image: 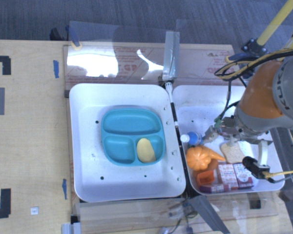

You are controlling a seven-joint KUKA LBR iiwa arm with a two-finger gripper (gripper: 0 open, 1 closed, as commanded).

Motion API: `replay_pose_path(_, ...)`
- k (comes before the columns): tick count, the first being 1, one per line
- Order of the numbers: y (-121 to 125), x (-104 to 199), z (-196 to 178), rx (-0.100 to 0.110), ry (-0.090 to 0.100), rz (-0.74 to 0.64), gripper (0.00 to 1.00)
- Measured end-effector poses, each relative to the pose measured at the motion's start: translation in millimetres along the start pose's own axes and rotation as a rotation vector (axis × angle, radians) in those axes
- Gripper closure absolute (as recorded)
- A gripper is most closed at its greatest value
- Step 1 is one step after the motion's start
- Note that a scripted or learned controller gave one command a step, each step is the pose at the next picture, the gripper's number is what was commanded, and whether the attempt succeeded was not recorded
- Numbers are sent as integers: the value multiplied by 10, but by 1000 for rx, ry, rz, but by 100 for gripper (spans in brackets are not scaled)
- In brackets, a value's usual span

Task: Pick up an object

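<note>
Orange pumpkin-shaped toy (201, 158), ribbed (right bin (200, 101)); gripper (223, 133) grip indiscernible

The right bin's (205, 99) upper half is open floor. Its lower half is crowded: orange toy (201, 157), bread slice (232, 151), red box (229, 175) packed together, arm (263, 101) overhead. A blue tray (132, 135) fills the left bin's (83, 145) centre.
</note>
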State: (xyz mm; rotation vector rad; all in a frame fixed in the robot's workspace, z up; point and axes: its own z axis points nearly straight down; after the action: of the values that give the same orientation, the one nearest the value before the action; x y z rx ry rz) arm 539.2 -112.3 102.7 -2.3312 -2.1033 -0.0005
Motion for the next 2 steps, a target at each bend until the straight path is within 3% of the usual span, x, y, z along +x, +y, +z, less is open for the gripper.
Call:
replay_pose_path(1,-328,127,97,-26,-9,-213,0)
replay_pose_path(2,8,-274,97,-17,-7,-389,0)
